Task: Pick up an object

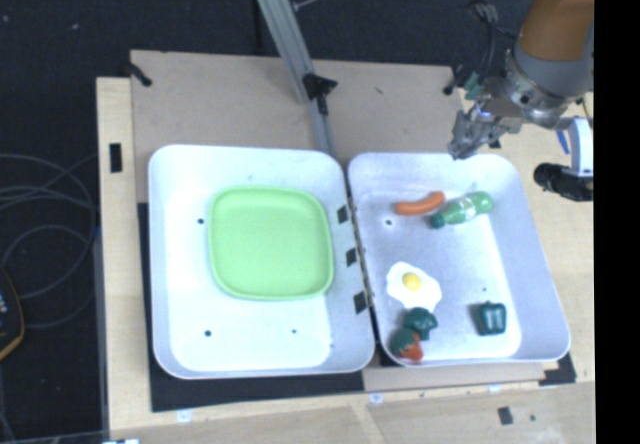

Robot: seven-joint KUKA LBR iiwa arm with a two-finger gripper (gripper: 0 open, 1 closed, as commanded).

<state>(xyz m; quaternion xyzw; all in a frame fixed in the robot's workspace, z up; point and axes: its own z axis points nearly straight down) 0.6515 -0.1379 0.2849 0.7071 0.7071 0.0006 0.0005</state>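
The right bin (pixel 520 232) holds an orange sausage (pixel 418 203), a green bottle (pixel 461 209), a fried egg (pixel 412 284), a green pepper (pixel 489 318), and a green and red vegetable piece (pixel 412 332) at the front. My gripper (pixel 467 144) hangs over the back rim of the right bin, behind and above the bottle. Nothing shows between its fingers. The orange band of the arm rises at the top right.
The left bin (pixel 180 232) carries a light green square plate (pixel 270 242). A grey pole (pixel 285 22) slants from the top down to the gap between the bins. Cables lie on the dark floor at the left.
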